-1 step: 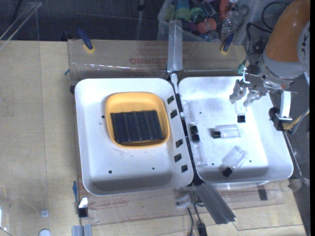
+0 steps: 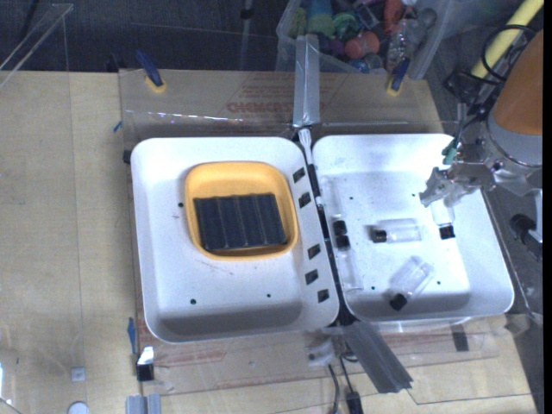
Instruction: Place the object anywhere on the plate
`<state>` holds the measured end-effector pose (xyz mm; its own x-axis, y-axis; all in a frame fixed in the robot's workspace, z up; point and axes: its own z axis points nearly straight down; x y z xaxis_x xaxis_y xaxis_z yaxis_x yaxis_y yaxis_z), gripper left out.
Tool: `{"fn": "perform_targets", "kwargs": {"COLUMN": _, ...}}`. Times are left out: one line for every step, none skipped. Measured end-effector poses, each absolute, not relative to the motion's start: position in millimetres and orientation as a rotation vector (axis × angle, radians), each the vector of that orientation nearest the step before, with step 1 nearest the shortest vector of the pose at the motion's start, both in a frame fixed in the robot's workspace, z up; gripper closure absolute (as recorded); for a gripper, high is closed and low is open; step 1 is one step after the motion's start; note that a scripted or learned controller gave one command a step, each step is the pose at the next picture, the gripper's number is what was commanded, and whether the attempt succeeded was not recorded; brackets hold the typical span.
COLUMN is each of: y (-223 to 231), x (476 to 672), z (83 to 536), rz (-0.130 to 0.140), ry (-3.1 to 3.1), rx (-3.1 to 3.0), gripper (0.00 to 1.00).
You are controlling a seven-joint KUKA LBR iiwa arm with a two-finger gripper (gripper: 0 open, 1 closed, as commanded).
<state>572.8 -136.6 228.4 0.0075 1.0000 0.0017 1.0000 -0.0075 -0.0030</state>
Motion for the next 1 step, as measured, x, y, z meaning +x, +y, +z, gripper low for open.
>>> {"fn": "perform_targets", "kwargs": {"y": -137.0, "x": 572.8, "z": 228.5, "rz": 0.001, "ry": -2.210, "rx": -2.228, "gripper": 0.00}}
